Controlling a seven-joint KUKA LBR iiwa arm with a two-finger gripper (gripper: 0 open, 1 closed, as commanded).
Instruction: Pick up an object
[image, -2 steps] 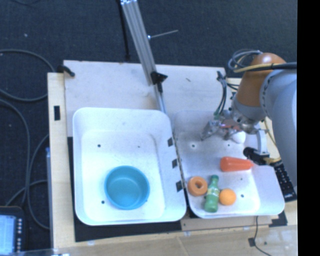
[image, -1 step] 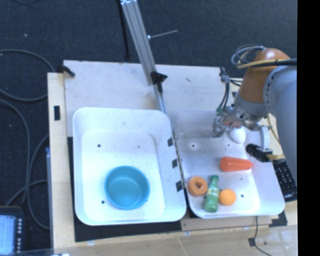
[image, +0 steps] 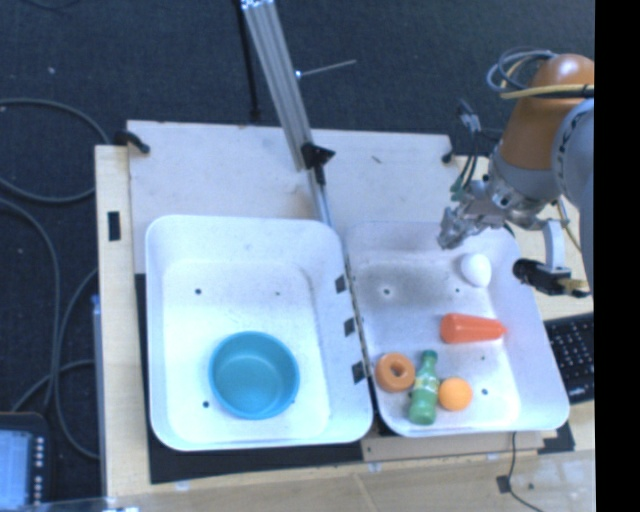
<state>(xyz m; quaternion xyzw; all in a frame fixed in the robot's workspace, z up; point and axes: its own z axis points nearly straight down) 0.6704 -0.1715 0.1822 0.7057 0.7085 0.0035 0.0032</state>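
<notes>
Approach phase of a pick. The gripper (image: 452, 232) hangs over the far edge of the right bin (image: 400, 255), toward its far right corner, with nothing visible between its fingers; whether it stands wide or narrow cannot be told from this slanted view.

The nearest candidate is the white egg (image: 475, 268), lying just beside the gripper, a little nearer the camera and toward the bin's right edge. The orange carrot (image: 472, 328) lies further along the right side, apart from the egg. Along the near edge sit the doughnut (image: 395, 371), the green bottle (image: 424, 388) and the orange ball (image: 455, 394), close together and well apart from the gripper.

The left bin (image: 180, 250) carries a blue bowl (image: 254, 374) near its near edge.

Judged next move: shift slightly toward the egg, centre above it, then descend. The egg's round, smooth form will likely roll or slip if the fingers close off-centre.
</notes>
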